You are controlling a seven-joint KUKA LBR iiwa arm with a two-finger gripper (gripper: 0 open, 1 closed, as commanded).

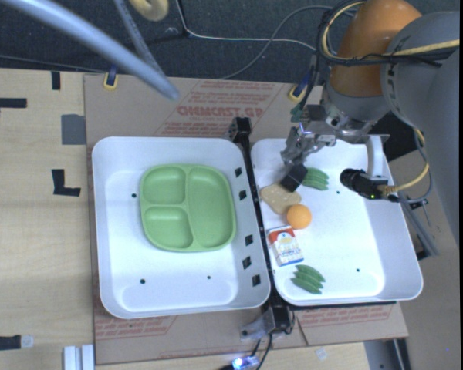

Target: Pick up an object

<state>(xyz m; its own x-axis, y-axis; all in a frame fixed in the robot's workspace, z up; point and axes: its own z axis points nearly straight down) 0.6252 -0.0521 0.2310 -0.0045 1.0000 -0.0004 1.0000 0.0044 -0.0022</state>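
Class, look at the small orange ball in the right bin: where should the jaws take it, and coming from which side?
Grip the orange ball across its widest middle, descending from above. It is round, so any width works, but the tan piece touches its upper left, so I would close along the other diagonal.

desk surfaced in pale wood-grain; black angular marks noted along its left side, plus a grey square patch near the upper left. a brown cardboard sheet with red printed lettering is laid across the desk middle, its edges seen above and below. dark carpet-like floor runs along the top of the view, crossed by thin loose cables. a grey metal bar slants down from the upper left, out of focus. a small yellow tab sits at the cardboard's upper left corner. light even, soft, without hard shadows.
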